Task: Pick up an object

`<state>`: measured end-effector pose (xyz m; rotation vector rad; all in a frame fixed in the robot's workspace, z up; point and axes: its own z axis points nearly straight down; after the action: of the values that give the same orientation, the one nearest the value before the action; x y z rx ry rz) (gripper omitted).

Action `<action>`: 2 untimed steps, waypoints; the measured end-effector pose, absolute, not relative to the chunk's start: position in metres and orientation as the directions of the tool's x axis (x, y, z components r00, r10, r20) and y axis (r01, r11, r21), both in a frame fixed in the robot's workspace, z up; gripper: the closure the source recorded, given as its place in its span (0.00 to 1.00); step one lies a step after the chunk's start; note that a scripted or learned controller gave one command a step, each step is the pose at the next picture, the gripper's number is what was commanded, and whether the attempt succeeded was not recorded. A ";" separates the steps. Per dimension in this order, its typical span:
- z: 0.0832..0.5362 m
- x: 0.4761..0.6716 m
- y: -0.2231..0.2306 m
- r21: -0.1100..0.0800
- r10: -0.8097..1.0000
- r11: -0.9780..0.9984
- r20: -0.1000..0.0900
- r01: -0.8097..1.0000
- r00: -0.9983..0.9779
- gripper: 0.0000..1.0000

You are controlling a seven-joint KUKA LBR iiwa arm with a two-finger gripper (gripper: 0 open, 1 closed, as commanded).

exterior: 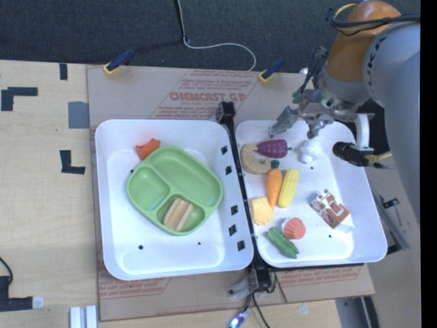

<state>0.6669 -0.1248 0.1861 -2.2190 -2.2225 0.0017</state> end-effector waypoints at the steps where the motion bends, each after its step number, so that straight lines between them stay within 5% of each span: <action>1: 0.289 0.639 -0.065 0.009 1.000 0.008 0.001 1.000 -0.008 0.00; 2: 0.177 0.603 0.011 -0.015 1.000 0.008 0.003 1.000 -0.008 0.00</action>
<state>0.6033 0.0109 0.1770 -2.2035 -2.2210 0.0128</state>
